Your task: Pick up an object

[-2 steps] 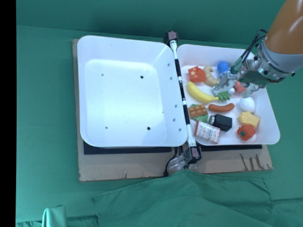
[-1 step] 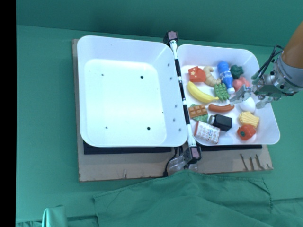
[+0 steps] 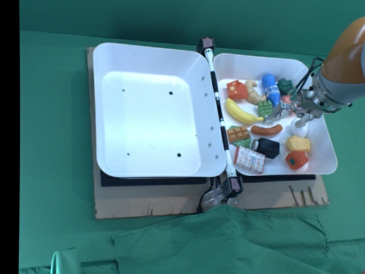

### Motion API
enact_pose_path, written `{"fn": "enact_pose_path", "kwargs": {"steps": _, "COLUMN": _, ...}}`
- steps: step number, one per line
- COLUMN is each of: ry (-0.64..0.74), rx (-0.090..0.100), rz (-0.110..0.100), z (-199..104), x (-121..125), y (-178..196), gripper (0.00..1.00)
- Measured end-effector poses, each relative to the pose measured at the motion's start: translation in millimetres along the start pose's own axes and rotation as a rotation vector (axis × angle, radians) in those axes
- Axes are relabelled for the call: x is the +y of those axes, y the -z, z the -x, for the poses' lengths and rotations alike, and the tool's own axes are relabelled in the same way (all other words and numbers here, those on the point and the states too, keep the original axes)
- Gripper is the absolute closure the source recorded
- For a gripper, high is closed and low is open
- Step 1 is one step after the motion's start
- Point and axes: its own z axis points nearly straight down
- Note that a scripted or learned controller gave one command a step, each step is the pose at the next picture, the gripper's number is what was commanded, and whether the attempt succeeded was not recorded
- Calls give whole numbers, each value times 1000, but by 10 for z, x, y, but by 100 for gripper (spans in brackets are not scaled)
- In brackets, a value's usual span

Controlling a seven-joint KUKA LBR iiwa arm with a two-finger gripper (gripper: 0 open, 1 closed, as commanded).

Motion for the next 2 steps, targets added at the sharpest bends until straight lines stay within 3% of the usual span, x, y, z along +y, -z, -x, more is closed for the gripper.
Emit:
{"fn": "enact_pose_path", "kwargs": {"steps": 1, "ry": 4, "rx": -2, "rz": 4, "z": -249, "x": 627, "y": -450, "gripper": 0}}
{"fn": "enact_pose_path", "kwargs": {"steps": 2, "ry": 3, "rx": 21, "rz": -34, "z": -10, "x": 1441, "y": -423, "gripper": 0}}
